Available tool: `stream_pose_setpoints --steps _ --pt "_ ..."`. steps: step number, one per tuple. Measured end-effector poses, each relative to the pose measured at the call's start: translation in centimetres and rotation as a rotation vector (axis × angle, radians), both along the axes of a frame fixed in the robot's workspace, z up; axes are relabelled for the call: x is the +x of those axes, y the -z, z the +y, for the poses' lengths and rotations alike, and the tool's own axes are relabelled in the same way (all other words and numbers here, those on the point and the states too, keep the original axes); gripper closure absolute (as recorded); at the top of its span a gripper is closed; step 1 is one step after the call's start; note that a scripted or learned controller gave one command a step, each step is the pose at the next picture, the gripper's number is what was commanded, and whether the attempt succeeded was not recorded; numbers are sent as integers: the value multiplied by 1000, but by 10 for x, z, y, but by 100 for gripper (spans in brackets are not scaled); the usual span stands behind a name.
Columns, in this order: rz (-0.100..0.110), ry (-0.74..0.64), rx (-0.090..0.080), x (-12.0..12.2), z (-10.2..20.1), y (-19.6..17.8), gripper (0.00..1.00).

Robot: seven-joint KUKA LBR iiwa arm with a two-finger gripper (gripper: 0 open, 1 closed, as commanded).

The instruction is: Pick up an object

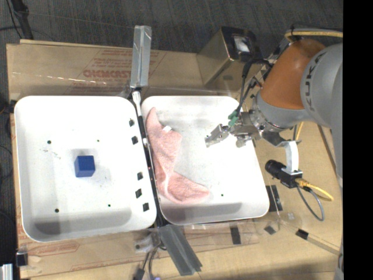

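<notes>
A small blue cube [85,165] is seen in the left bin [35,214], a crumpled pink cloth [169,165] along the left wall of the right bin [247,206], above which the gripper [217,136] is held, nothing visibly grasped.

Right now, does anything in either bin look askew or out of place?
The pink cloth lies crumpled against the right bin's left wall, not flat. The blue cube sits squarely in the left bin. Nothing looks spilled or damaged.
</notes>
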State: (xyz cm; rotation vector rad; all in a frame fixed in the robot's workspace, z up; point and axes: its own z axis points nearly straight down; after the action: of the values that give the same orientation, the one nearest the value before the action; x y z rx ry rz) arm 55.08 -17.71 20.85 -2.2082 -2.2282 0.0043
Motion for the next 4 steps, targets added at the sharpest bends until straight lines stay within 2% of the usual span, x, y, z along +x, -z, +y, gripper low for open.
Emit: stream_pose_setpoints --steps 1,2,3,4 --pt "-1 35 -1 106 21 113 0" --pt "-1 -16 -1 75 80 117 0" --pt "-3 3 -1 65 17 102 0" --pt "-1 -59 0 57 65 117 0"
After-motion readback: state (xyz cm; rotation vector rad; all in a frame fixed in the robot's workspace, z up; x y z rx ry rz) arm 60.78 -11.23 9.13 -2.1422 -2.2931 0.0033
